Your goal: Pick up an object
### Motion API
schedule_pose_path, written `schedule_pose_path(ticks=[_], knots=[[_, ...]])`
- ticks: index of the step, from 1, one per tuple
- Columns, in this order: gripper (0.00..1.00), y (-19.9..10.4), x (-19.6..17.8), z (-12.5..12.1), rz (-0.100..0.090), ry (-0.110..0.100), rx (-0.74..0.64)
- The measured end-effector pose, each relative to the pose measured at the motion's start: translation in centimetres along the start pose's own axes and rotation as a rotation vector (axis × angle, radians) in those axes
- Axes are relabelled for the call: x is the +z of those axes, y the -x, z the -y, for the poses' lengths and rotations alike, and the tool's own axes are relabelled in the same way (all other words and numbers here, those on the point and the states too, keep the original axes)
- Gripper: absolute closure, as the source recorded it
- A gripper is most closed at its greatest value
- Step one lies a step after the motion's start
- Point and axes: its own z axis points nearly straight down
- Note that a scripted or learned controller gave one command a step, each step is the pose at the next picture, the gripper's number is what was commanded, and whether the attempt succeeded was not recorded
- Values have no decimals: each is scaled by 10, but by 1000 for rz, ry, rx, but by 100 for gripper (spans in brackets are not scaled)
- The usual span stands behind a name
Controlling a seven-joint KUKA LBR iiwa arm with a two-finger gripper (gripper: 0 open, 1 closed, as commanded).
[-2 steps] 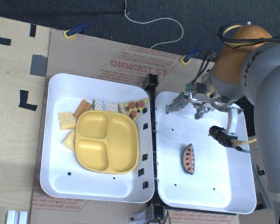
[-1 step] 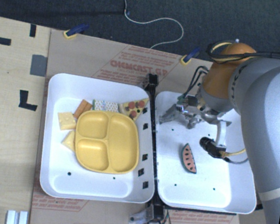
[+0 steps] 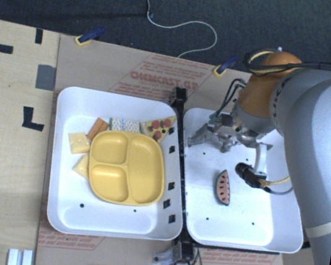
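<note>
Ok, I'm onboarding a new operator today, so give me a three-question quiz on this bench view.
1. True or false: the watermelon slice lies in the right bin.
2. The yellow divided plate sits in: A) the left bin B) the right bin C) on the cardboard.
3. Fill in: the tool hangs over the far part of the ____ bin.

Key: 1 true; 2 A; 3 right.
</note>
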Motion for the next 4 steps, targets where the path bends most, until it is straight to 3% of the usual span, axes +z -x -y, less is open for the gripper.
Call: schedule_pose_path(ticks=[1,3,4], knots=[[100,-1,-10,0,-1,0,-1],[100,0,-134,2,-1,8,0],[100,-1,-141,2,-3,3,0]])
